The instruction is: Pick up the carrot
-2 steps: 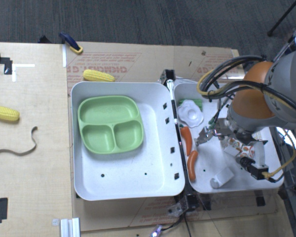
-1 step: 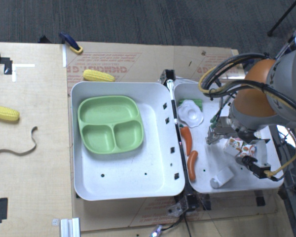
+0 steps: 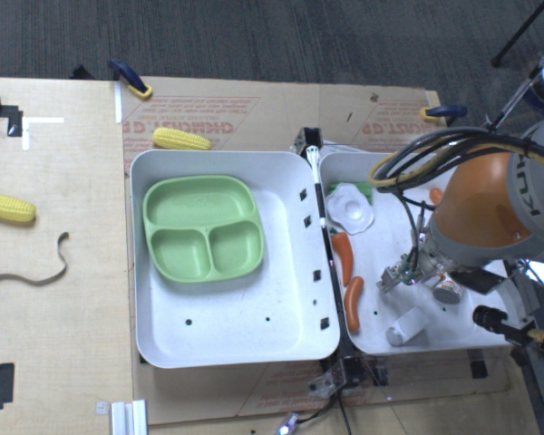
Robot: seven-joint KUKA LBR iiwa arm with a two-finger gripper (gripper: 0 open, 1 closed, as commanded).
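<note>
- Gripper (image 3: 406,275) hangs low over the right bin (image 3: 453,333), beneath the grey arm's orange band (image 3: 476,208); whether it is spread or pressed together cannot be told from above.
- Black cables (image 3: 435,152) loop over the arm's wrist.
- Carrot (image 3: 344,256) lies along the right bin's left wall, left of the gripper and apart from it.
- An orange-red sausage (image 3: 353,304) lies just below the carrot, along the same wall.
- A white cup-like piece (image 3: 352,208) with a green item (image 3: 364,187) behind it sits above the carrot.
- A small white cylinder (image 3: 405,326) rests near the bin's front.
- Left bin (image 3: 227,333) holds a green divided plate (image 3: 203,227).
- Two corn cobs (image 3: 180,139) (image 3: 7,207) lie outside on the bench.
</note>
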